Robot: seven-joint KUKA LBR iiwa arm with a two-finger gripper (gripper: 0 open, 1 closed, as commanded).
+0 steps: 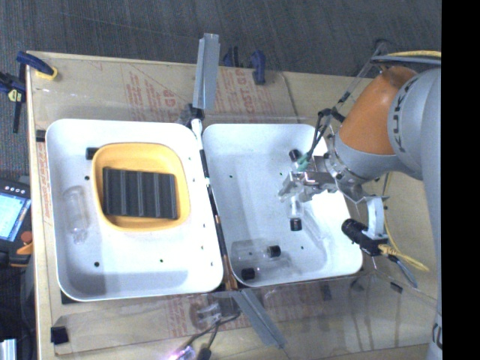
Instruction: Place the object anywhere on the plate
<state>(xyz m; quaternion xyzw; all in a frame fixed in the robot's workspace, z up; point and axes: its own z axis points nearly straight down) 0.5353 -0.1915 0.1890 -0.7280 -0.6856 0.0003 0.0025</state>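
Observation:
A yellow plate point(140, 156) lies in the left bin point(127, 280), and a dark ribbed rectangle point(141, 193) covers its middle. Near the front wall of the right bin point(255, 145) rests a clear plastic object with black ends point(256, 256). My gripper point(295, 190) hangs over the middle right of that bin, above and right of the clear object and apart from it. It is open; its black fingertips point(295, 223) stand wide apart with only white bin floor between them.
A second clear plastic item point(75, 210) lies by the left wall of the left bin, beside the plate. The arm's orange band point(369, 115) and grey body overhang the right bin's right rim. Clamps and cables line the bench edges.

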